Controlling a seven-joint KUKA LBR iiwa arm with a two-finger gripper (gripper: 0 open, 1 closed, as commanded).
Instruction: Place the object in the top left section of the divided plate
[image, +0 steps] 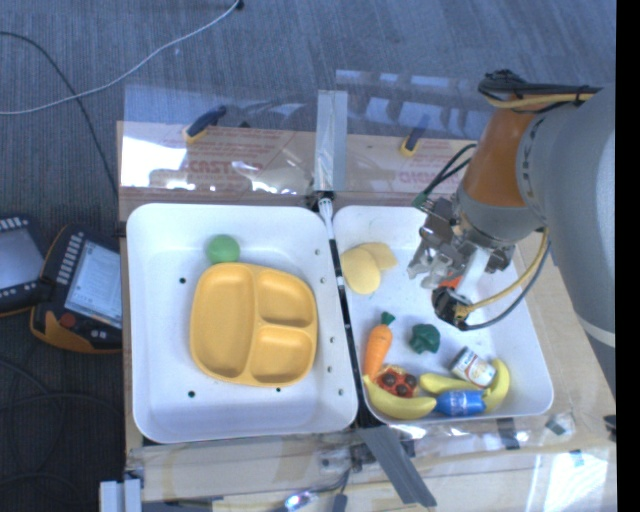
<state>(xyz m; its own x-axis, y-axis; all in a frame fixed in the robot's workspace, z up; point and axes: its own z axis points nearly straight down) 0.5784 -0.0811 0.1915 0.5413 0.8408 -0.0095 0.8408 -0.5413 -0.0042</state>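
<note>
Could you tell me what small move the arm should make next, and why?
Probably lower the claw toward one item in the right bin. It hangs above that bin's upper part with nothing visibly between its fingers, while the yellow divided plate sits in the left bin; the pale yellow piece lies nearest.

The scene is viewed by a single fixed camera set above the bench, looking down at a slant. Both white bins are taken in whole: the left bin (150, 400) and the right bin (530, 385), side by side across the middle of the frame. Floor is seen beyond the bench's far and left edges. The arm (515, 150) is seen entering from the right.
</note>
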